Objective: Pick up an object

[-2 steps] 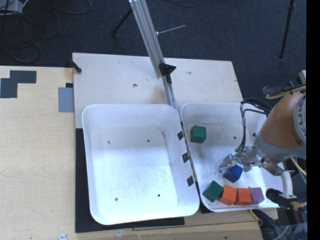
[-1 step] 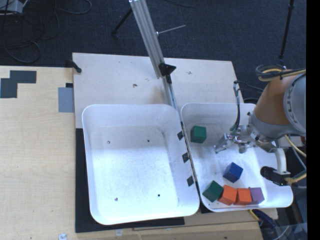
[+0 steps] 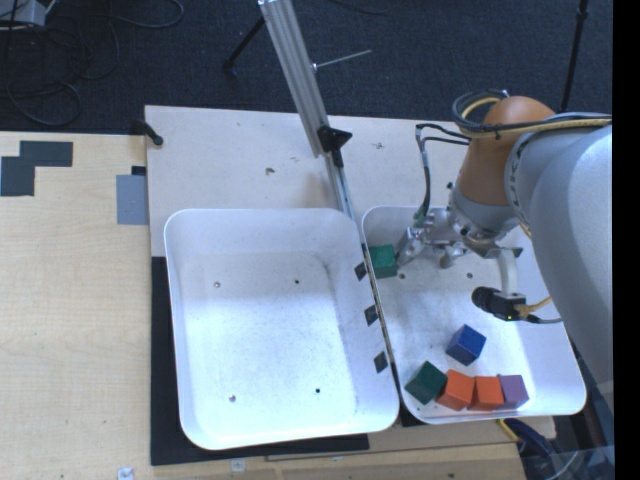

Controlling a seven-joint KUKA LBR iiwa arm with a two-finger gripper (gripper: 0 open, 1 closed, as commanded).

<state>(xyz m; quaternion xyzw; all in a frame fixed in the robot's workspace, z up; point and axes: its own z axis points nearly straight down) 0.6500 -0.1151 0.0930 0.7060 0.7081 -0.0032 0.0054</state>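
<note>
The gripper (image 3: 408,248) hangs beside a green block (image 3: 381,260) (grip state unclear) in the right bin (image 3: 560,393).

Slanted metal rail (image 3: 300,78), floor cables (image 3: 60,28)

A single fixed camera looks down at a slant from above the near side of the bench (image 3: 80,298), far enough back to take in both white bins (image 3: 200,230), the dark floor (image 3: 420,28) beyond, and the arm (image 3: 560,198) entering from the right.
</note>
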